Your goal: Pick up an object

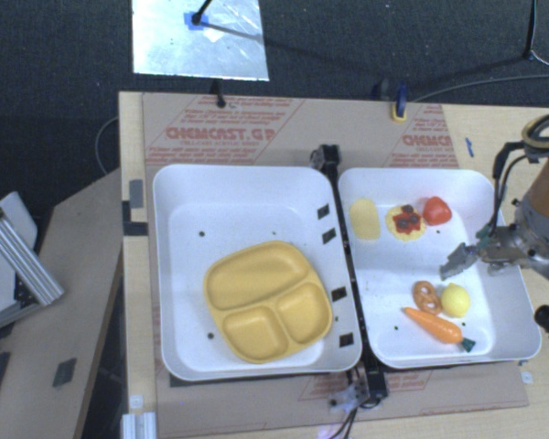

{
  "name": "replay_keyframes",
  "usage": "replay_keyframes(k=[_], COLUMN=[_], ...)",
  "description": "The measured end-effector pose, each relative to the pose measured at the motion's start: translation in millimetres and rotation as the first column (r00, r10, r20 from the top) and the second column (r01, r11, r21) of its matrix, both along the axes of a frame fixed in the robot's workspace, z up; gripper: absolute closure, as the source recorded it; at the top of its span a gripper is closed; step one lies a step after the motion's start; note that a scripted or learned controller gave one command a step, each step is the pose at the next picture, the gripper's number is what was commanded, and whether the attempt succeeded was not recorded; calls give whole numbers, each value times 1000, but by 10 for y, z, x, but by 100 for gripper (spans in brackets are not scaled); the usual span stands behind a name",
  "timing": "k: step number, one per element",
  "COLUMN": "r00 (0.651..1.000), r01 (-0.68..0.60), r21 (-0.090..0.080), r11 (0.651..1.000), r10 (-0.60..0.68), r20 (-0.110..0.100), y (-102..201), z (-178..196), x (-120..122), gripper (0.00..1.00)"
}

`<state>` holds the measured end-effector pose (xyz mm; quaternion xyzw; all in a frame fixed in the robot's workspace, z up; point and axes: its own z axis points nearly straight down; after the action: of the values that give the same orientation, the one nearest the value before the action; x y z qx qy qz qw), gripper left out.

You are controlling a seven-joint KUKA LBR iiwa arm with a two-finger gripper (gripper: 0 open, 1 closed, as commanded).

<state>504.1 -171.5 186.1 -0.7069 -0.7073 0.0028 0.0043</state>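
Lemon [456, 299] is our pick for the object of this try: a small yellow toy fruit lying in the right bin [384, 341], towards the bin's 5 o'clock corner. We choose it because it lies nearest the pincer [459, 262].

Layout of the right bin:
- a pretzel [425, 294] touches or nearly touches the lemon at its 9 o'clock side;
- a carrot [435, 326] lies just beside the lemon at its 6 to 7 o'clock, long axis running from about 10 to 4 o'clock, green tip at the 4 o'clock end;
- a pale yellow slab [365, 219], a small pizza [406, 221] and a tomato [436, 210] sit in a row near the 12 o'clock wall, well apart from the lemon.

The left bin [178, 245] holds a yellow compartment tray [268, 299]. Both bins rest on the table [284, 122].

Pincer: it reaches in from 3 o'clock on the arm [544, 204] and hangs over the right bin, its tip pointing towards 9 o'clock. We see nothing between the fingers; whether they stand apart or together we cannot tell at this resolution.

Key relation: the lemon lies at about 6 o'clock from the pincer tip, close by. The lemon is roundish, so we judge finger orientation matters little. Our concern is crowding, since a closing finger could catch the pretzel or nudge the carrot.
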Motion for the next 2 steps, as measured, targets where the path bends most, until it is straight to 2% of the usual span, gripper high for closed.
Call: replay_keyframes(k=[1,2], r00=[1000,1000], r01=[-4,-1], r21=[-2,-2], r11=[1000,1000], r10=[4,1], r20=[11,9], y=[4,-71], z=[55,-396], x=[30,46], gripper=[0,0])
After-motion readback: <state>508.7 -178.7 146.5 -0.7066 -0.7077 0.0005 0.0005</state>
